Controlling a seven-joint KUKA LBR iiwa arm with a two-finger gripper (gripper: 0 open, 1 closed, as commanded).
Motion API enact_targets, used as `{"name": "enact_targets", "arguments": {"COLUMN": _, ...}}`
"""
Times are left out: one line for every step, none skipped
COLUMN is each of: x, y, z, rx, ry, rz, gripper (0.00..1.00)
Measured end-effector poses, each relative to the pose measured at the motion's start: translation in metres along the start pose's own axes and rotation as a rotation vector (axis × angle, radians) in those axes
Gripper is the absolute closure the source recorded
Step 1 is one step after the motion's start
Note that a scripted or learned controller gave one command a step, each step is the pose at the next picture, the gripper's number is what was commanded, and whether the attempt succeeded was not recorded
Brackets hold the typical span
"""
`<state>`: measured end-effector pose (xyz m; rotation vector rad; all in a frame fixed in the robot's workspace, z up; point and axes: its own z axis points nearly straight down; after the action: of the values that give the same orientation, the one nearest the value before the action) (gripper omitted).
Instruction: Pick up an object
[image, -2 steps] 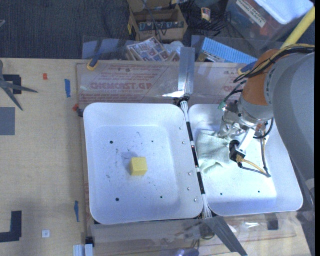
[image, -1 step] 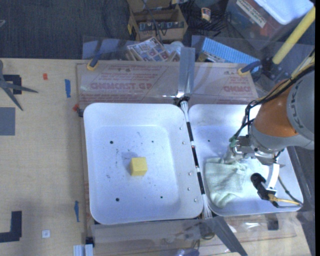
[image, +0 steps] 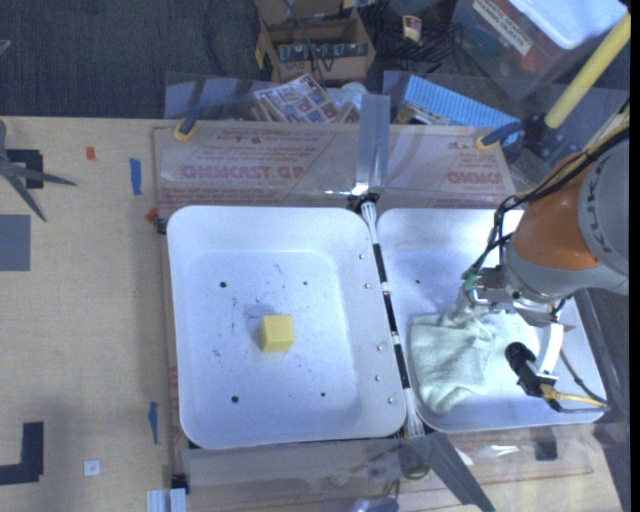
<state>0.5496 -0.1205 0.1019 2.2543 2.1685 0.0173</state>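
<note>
Camera view showed a wooden bench (image: 70, 330) bearing two white bins (image: 200, 240). A yellow block (image: 277, 333) lay in the left bin. The gripper (image: 470, 312) touched a white cloth (image: 450, 360); its state could not be determined.

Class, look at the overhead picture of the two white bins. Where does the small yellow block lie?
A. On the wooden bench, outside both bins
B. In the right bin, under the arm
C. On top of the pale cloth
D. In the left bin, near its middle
D: the yellow block sits alone near the middle of the left bin, while the pale cloth lies in the right bin below the arm.
</note>
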Motion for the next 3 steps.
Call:
{"name": "enact_targets", "arguments": {"x": -0.001, "y": 0.001, "z": -0.010, "rx": -0.003, "ry": -0.001, "rz": 0.003, "gripper": 1.00}}
{"name": "enact_targets", "arguments": {"x": -0.003, "y": 0.001, "z": -0.020, "rx": -0.006, "ry": -0.002, "rz": 0.006, "gripper": 1.00}}
{"name": "enact_targets", "arguments": {"x": -0.073, "y": -0.004, "z": 0.011, "rx": 0.003, "ry": -0.004, "rz": 0.060, "gripper": 1.00}}
